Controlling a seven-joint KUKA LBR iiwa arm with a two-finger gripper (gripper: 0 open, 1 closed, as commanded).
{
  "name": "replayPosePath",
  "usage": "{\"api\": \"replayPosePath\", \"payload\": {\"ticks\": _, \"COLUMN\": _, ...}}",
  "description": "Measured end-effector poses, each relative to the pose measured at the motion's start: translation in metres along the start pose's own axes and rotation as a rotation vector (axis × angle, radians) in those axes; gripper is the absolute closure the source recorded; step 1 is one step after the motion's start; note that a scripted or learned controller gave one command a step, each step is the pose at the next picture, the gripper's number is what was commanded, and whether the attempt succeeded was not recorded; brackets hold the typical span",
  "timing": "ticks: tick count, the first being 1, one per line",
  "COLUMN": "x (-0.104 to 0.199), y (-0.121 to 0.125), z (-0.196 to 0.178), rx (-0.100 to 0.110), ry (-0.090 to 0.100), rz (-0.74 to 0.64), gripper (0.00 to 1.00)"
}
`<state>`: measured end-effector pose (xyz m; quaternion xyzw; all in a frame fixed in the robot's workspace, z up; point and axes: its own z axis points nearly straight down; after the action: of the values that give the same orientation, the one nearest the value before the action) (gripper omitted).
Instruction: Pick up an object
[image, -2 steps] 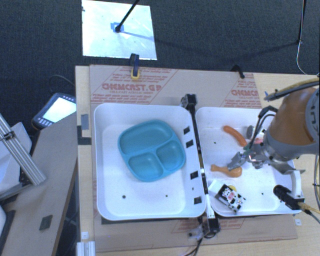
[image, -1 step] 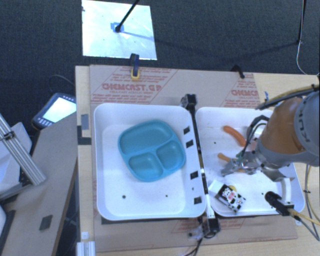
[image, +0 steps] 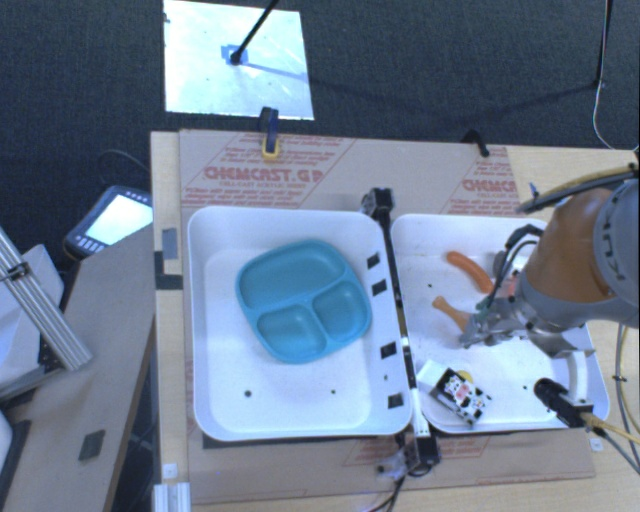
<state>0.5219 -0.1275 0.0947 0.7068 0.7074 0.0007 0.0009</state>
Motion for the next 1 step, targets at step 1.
{"api": "replayPosePath", "payload": {"ticks": 1, "x": 0.0058, "y": -0.0037, "z": -0.0464, "rx": -0.002, "ry": -0.001, "rz": -0.003, "gripper": 1.0}}
